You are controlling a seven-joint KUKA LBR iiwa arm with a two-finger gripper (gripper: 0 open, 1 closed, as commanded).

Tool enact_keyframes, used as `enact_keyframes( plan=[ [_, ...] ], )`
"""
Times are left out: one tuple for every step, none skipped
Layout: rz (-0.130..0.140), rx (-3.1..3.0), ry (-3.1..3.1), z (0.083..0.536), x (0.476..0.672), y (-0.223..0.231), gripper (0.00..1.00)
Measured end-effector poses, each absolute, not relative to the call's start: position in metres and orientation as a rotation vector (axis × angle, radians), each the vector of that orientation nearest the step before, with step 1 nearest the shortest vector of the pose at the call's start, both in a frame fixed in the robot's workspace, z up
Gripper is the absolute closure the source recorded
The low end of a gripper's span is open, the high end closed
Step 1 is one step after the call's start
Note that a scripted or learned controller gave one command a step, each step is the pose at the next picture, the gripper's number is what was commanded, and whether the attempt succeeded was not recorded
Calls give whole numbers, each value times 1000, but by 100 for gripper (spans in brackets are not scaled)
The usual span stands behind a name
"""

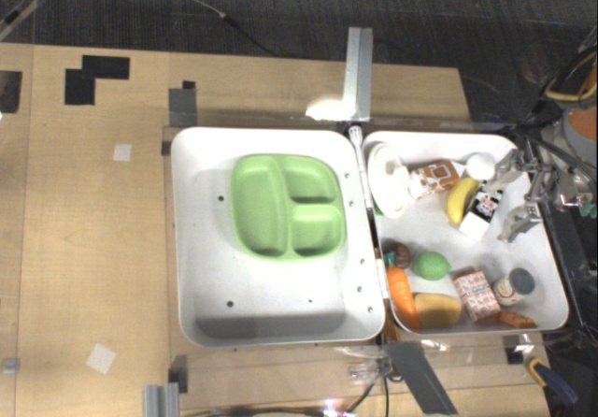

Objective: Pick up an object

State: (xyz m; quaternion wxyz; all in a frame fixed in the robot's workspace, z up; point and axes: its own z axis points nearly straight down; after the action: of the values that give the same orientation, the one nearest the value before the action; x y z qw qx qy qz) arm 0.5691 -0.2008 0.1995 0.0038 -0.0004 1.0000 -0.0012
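Note:
The right bin (537,247) holds several items: a white cup (388,179), a brown-and-white packet (435,176), a banana (458,199), a white ball (479,165), a small black-and-white box (480,210), a green ball (431,266), a carrot (400,290), a yellow bun-like piece (437,309), a patterned box (475,294) and a small can (513,285). My gripper (516,193) hangs over the bin's right side, just right of the banana and the black-and-white box. It is open, with nothing between its fingers.
A green divided plate (285,205) lies in the left bin (201,294). A metal post (359,79) stands behind the wall between the two bins. Cables and arm parts crowd the right edge. Bare wooden bench (84,247) stretches to the left.

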Motion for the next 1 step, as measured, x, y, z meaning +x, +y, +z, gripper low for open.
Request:
enact_keyframes(
  plan=[
    [-5, -155, 3125, 98, 615, -186, 0]
  ],
)
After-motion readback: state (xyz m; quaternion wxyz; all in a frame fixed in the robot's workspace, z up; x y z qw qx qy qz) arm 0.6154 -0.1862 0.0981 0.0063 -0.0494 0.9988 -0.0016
